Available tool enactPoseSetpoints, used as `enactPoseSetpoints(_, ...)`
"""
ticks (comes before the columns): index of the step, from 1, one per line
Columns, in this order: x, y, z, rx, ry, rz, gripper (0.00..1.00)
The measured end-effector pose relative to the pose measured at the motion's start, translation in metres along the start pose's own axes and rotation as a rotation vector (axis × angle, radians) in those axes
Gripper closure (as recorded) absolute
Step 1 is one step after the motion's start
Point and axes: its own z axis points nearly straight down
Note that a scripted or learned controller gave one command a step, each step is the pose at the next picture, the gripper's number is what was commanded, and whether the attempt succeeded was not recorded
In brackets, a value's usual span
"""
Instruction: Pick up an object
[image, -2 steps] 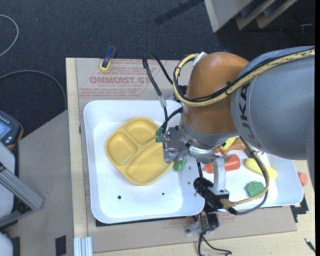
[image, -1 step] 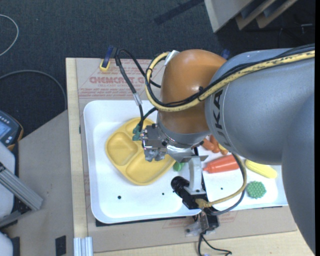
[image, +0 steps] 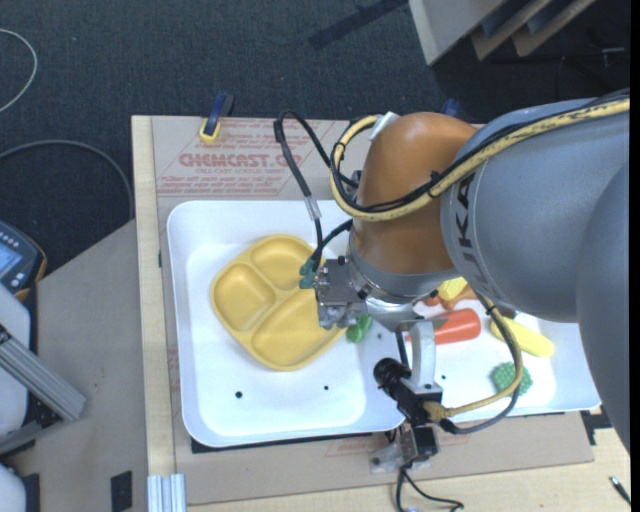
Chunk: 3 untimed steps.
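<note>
While the wrist hides whether the gripper (image: 340, 318) is spread or clenched, ease it down squarely over the yellow divided plate (image: 272, 300), gripping its rim.

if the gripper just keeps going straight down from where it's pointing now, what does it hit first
Probably the right edge of the yellow divided plate in the left bin, or the small green object beside it. The wrist hides the fingertips and depth is unclear.

Arm reaching over two white bins on the surface.
A yellow divided tray (image: 268, 300) is lying in the left bin (image: 200, 330); the arm (image: 520, 210) is covering the right bin, where an orange piece (image: 458, 326), a yellow piece (image: 530, 340) and a green piece (image: 510, 377) are lying.
</note>
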Motion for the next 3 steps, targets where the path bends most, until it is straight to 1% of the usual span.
enactPoseSetpoints(1,-0.013,0.000,0.007,-0.001,0.001,-0.002,1.00)
enactPoseSetpoints(2,0.050,0.015,-0.021,-0.010,0.003,-0.010,1.00)
enactPoseSetpoints(3,0.048,0.014,-0.030,-0.008,0.002,-0.006,1.00)
